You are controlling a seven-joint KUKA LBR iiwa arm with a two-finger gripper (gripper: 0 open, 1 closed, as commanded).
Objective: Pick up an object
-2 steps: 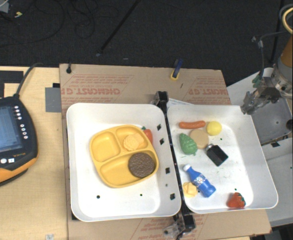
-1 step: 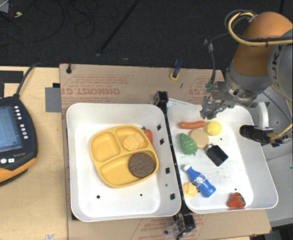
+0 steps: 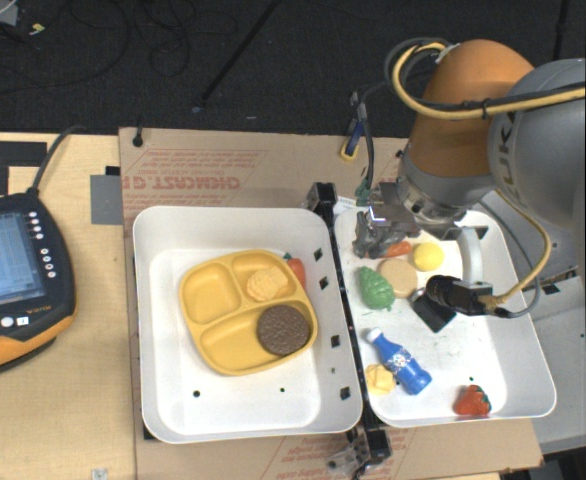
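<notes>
While the grey two-finger gripper (image 3: 372, 238) hung just behind the lumpy green plastic toy (image 3: 376, 289), its opening could not be told. Judged that the descent needed centring on the toy, clear of the tan round disc (image 3: 402, 278) just beside it.

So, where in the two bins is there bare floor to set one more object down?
Left bin: a wide bare strip in front of the yellow tray, and a narrower one at its left. Right bin: a patch between the blue bottle and the strawberry. Crowded around the gripper, by the green toy and lemon.
</notes>
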